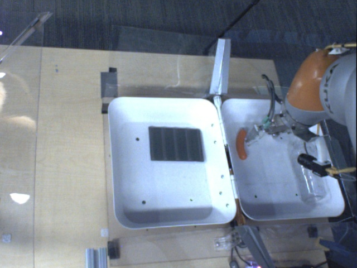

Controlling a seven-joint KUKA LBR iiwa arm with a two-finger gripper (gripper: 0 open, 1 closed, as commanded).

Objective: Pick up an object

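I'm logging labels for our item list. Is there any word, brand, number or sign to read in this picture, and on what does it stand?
No text can be read anywhere.
The dark ribbed mat in the left bin is plain.
The orange sausage-shaped thing in the right bin bears no print.
The clear cup shows no label.
The arm's orange band shows no marking.

We saw a pale wooden worktop (61, 149) carrying two shallow white bins side by side; the left bin (125, 166) held a dark ribbed panel (175, 144) lying flat near its middle; the right bin (268, 202) met it along one edge; a grey metal bar (220, 66) rose at their far junction; dark carpet (139, 7) lay beyond the worktop.
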